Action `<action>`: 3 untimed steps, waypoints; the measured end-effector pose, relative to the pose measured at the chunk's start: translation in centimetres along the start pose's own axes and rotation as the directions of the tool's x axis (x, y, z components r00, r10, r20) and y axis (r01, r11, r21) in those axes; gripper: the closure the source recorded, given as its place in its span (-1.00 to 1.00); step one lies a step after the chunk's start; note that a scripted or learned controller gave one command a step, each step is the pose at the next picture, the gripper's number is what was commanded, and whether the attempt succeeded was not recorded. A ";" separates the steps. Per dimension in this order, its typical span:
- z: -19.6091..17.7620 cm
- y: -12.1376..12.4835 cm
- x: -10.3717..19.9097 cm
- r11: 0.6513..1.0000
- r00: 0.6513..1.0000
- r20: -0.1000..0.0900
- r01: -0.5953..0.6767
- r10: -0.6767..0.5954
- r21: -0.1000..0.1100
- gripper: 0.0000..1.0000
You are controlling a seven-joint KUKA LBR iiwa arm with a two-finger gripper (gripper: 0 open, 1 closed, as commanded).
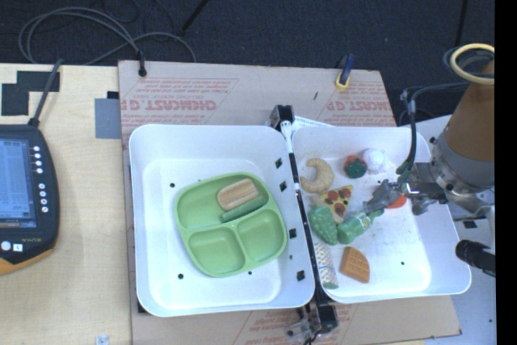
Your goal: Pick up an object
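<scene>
The right bin (420, 275) holds several toy foods: a beige croissant (317, 174), a red and green strawberry (354, 166), a white ball (374, 159), a pizza slice (337, 199), two green pieces (324, 225) (354, 228) and an orange wedge (355, 264). My gripper (384, 197) hangs low over the middle of this bin, reaching in from the right, just right of the pizza slice and above the green pieces. A small red-orange piece (396, 203) lies right against the gripper's tip; whether it is held is unclear.
The left bin (153, 254) bears a green divided tray (230, 242) with a tan bread piece (237, 193) in its top compartment. A patterned strip (323, 258) lies by the divider between the bins. A black pendant (20, 190) sits on the bench at far left.
</scene>
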State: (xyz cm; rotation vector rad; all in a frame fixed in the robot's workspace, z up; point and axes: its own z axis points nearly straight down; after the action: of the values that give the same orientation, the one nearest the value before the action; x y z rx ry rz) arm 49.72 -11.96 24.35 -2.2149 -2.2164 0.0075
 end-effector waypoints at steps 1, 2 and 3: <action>15.7 3.2 -1.5 1.000 1.000 0.000 0.000 0.000 0.003 -1.00; 15.6 6.5 1.1 1.000 1.000 0.004 -0.005 0.005 0.001 -1.00; 15.7 8.3 3.7 1.000 1.000 0.003 0.000 0.000 -0.004 -1.00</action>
State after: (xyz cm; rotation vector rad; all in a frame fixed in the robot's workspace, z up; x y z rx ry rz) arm 57.88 -8.19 8.56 -2.2181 -2.2199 0.0064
